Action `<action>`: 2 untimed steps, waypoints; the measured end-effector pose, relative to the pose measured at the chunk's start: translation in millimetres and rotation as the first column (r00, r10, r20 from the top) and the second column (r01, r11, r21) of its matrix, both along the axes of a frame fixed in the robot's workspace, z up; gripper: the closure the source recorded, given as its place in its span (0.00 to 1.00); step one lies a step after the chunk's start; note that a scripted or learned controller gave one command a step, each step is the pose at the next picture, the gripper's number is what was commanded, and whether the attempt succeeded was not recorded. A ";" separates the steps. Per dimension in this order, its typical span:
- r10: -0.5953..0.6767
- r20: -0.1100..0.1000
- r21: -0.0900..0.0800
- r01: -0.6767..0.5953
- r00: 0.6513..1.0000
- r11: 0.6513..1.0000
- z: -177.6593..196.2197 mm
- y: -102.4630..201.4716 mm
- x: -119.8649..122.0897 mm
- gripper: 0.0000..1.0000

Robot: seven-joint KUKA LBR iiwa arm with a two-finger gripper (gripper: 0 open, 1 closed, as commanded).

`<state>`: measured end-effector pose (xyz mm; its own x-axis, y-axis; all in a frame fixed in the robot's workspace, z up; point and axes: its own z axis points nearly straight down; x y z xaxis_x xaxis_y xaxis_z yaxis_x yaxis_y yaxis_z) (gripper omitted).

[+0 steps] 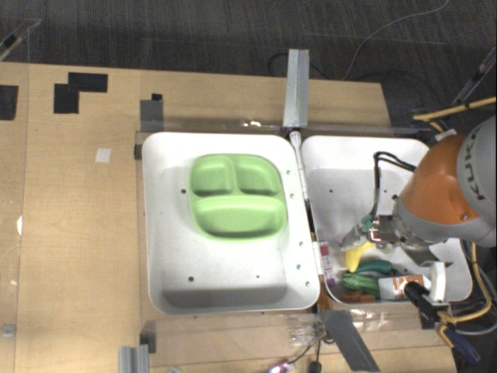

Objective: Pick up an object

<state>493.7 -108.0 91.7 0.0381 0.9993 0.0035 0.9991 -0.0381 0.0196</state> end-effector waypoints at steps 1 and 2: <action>0.002 0.005 0.003 -0.002 1.000 1.000 11.9 1.9 2.5 1.00; -0.065 -0.016 -0.003 0.065 0.998 0.998 93.8 44.3 90.6 1.00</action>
<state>584.3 -63.7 185.5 0.1032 0.9947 0.0000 0.9947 -0.1032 0.0038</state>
